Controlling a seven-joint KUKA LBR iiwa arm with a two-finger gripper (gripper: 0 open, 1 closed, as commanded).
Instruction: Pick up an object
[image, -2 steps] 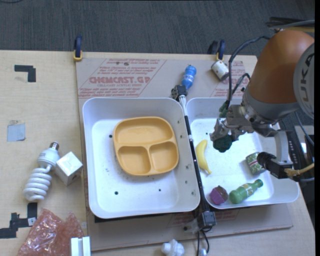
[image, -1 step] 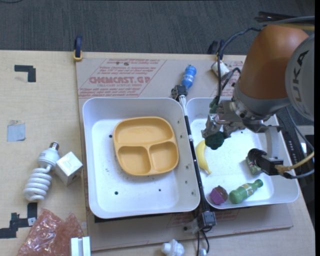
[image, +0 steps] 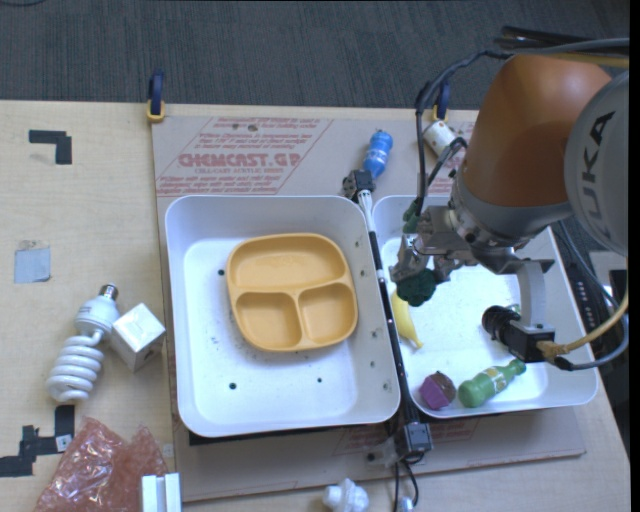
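My gripper (image: 419, 276) hangs over the left side of the right bin (image: 560, 392), under the grey and orange arm. A dark green rounded object (image: 418, 289) sits between its fingertips, and the gripper is shut on it. Just below it a yellow banana (image: 404, 320) lies along the bin's left wall. At the bin's front lie a purple object (image: 437, 390) and a green bottle (image: 492, 382), side by side.
The left bin (image: 200, 400) holds an orange divided tray (image: 292, 290). On the bench at the left lie a spiral light bulb (image: 83, 345), a white cube (image: 138, 333) and a pink crumpled bag (image: 95, 470). A blue bottle (image: 377, 153) lies behind the bins.
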